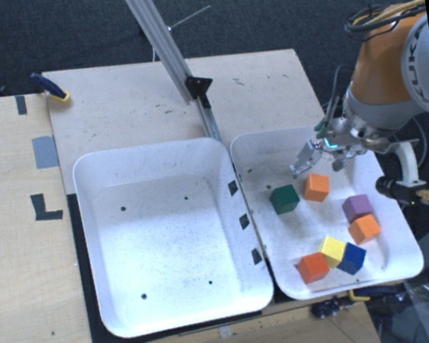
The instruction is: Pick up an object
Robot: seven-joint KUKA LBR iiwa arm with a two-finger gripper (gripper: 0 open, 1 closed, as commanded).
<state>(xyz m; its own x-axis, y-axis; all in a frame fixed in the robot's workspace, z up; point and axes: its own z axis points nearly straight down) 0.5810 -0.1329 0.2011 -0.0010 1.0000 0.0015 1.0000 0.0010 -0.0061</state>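
A: The arm (391,68) is reaching in from the right of the frame, and the tool (318,156) is hanging over the upper part of the right bin (262,145).

B: Is it gripping anything?

A: Nothing is sitting between the fingers that I can make out, but whether they are spread or pressed together, I cannot tell from this slant.

B: What is lying closest to it?

A: An orange cube (317,186) is sitting just below the tool, apart from it. A green cube (284,198) is resting just to its left.

B: And the rest?

A: Toward the right wall, a purple cube (356,205) is sitting with another orange cube (364,227) just below it. Lower down, a red-orange cube (312,266), a yellow cube (333,249) and a blue cube (352,258) are crowding together in a row.

B: The left bin (91,177)?

A: It is lying beside the right one, filling the middle of the frame on the table (16,236).
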